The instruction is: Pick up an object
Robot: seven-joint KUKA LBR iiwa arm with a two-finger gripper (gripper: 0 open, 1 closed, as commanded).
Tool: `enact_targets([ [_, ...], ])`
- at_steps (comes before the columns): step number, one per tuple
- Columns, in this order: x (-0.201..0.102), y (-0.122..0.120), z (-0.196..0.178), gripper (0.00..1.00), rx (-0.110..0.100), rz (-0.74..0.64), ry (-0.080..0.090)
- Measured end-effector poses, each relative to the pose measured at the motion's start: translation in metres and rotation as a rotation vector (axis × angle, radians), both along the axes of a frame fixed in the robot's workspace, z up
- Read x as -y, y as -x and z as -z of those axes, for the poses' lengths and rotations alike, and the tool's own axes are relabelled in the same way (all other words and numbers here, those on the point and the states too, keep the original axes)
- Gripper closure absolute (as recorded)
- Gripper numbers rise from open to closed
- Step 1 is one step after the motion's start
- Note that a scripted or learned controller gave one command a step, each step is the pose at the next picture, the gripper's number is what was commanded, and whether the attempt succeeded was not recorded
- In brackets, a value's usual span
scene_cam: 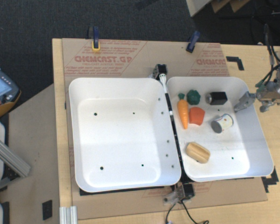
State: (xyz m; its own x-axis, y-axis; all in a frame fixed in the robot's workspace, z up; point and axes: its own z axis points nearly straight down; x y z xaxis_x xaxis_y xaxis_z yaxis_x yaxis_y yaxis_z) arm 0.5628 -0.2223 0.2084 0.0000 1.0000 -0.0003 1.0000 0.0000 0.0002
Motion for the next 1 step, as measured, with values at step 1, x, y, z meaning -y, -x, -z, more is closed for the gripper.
enact_targets([
  [1, -0.0145, -0.0555, 0.0718, 0.0, 0.0, -0.004, 0.0],
])
